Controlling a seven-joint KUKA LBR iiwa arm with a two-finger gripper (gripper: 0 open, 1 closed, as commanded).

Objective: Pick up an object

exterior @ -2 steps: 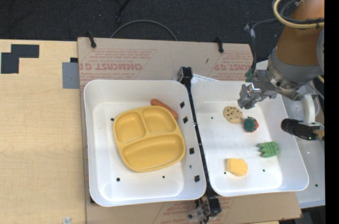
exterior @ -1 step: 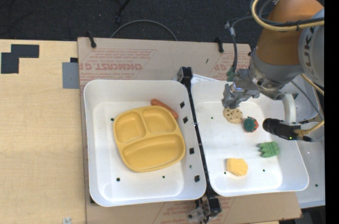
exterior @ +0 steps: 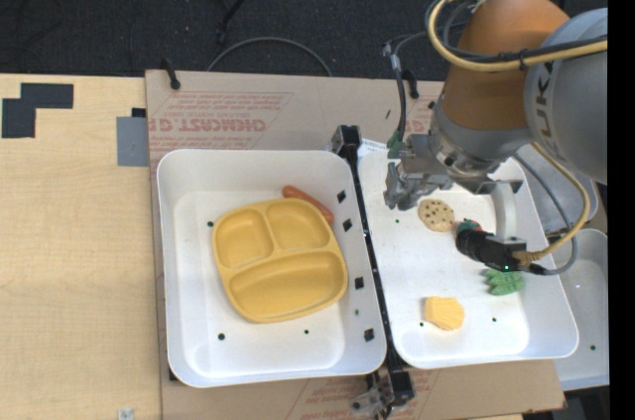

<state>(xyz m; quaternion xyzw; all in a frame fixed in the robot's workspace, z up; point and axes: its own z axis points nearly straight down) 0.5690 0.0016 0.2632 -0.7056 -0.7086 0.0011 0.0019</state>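
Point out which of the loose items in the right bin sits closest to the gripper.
The round, speckled cookie, lying just right of the gripper. The yellow wedge and the green piece lie farther off, toward the bin's near side.

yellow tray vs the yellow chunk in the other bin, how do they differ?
Size: the yellow tray is far bigger than the yellow chunk.
Shape: the tray is flat with three compartments; the chunk is a small solid wedge.
Place: the tray lies in the left bin beside an orange item; the chunk lies in the right bin, apart from the cookie.
Shared: both yellow, both untouched by the gripper.
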